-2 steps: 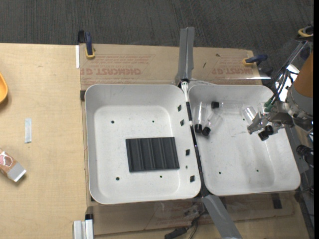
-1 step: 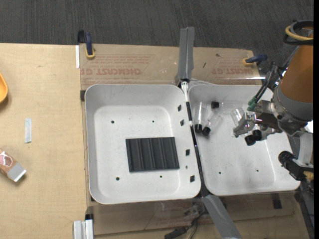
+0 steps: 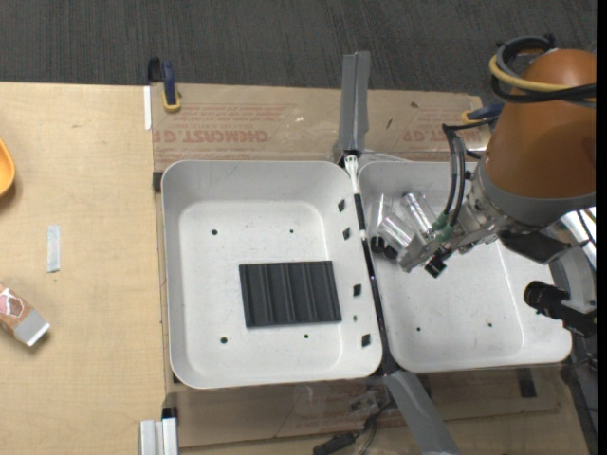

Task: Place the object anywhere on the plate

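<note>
Currently dark ribbed rectangular plate (image 3: pixel 289 293) flat in left bin (image 3: pixel 190 254); gripper (image 3: pixel 410 245) state unclear.

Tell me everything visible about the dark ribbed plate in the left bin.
The dark ribbed plate is a flat charcoal rectangle with parallel grooves running along its shorter side, matte, plastic or rubber by the look. It lies flat on the floor of the left bin, a little below centre, its edges roughly square to the bin walls. Nothing rests on it, and the gripper is over the right bin.
</note>
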{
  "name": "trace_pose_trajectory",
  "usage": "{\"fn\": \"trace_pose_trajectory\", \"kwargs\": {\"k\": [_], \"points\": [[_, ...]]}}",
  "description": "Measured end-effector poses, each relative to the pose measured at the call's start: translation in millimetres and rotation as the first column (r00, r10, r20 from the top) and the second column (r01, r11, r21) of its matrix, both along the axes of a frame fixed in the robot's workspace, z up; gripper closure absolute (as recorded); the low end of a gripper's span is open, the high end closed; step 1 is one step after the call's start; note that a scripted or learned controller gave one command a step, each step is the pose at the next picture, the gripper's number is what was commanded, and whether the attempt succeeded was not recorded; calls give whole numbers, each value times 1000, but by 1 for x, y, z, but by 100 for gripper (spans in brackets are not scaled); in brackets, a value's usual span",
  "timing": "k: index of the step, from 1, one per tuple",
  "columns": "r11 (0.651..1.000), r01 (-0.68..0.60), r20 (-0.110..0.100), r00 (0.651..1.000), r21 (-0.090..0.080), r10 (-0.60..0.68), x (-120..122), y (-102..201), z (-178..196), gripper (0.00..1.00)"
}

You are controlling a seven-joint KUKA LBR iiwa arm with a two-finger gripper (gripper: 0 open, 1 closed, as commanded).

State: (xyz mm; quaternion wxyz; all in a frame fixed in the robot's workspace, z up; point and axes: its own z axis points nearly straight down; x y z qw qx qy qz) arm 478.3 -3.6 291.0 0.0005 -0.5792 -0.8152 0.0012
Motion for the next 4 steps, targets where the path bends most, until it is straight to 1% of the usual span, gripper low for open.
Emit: {"fn": "trace_pose_trajectory", "kwargs": {"k": [1,2,3,4], "points": [[1000,13,-3,1000,0,-13,11,56,-71,100],[997,-76,1,997,0,76,0,109,-44,100],[997,-75,1,997,0,75,0,109,-43,0],[997,-73,-1,997,-2,73,0,108,-36,100]]}}
